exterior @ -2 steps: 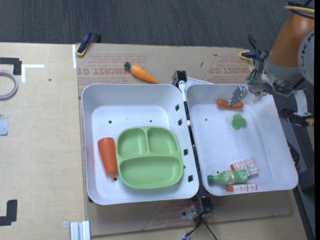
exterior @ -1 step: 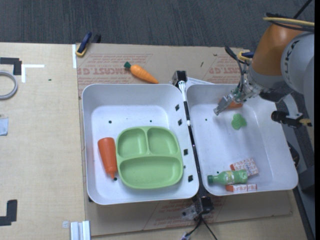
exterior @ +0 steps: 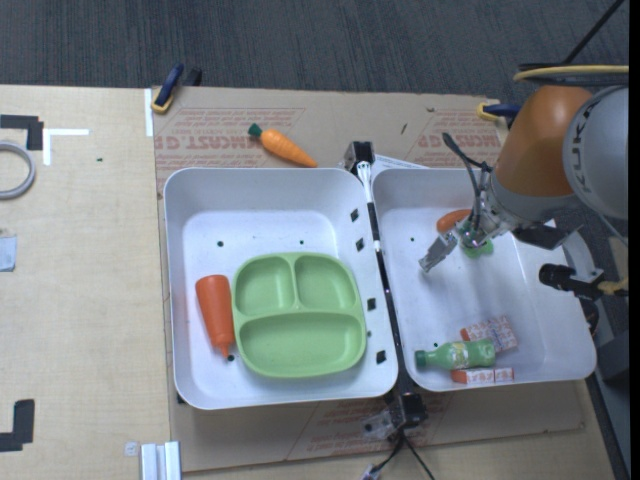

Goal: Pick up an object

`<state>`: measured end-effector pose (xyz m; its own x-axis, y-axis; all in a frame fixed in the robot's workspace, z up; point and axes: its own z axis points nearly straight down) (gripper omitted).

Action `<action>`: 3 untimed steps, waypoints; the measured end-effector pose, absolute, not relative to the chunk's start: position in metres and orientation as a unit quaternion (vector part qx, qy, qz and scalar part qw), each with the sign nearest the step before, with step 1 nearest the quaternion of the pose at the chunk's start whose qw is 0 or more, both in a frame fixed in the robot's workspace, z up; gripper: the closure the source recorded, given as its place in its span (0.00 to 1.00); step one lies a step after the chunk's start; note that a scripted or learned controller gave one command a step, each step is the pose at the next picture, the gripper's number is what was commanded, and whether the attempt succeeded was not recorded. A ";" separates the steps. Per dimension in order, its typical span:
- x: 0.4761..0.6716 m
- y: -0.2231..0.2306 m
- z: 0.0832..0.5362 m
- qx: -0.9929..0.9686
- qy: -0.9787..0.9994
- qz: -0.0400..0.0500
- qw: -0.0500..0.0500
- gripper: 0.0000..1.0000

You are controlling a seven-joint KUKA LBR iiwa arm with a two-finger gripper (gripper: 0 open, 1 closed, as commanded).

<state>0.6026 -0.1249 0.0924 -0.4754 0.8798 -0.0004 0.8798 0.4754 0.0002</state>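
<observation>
My gripper (exterior: 452,247) hangs low over the back part of the right bin (exterior: 540,368), and its grey fingers (exterior: 436,255) look spread open with nothing between them. An orange object (exterior: 452,218) lies just behind it, partly hidden by the wrist. A small green item (exterior: 480,247) sits right beside the gripper's right side; I cannot tell whether they touch. At the front of the same bin lie a green bottle (exterior: 455,354) on its side, a pinkish packet (exterior: 492,332) and a small red box (exterior: 482,374).
The left bin (exterior: 190,208) holds a green divided plate (exterior: 298,313) and an orange cylinder (exterior: 214,311) at its left. A toy carrot (exterior: 285,146) lies on the cardboard behind the bins. A blue clip (exterior: 168,86) sits at the cardboard's far left corner.
</observation>
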 end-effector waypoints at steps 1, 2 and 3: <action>0.655 -0.109 0.092 0.519 0.855 -0.006 -0.009 0.00; 0.657 -0.110 0.102 0.519 0.855 -0.003 -0.001 1.00; 0.648 -0.046 0.253 0.570 0.822 0.000 0.001 1.00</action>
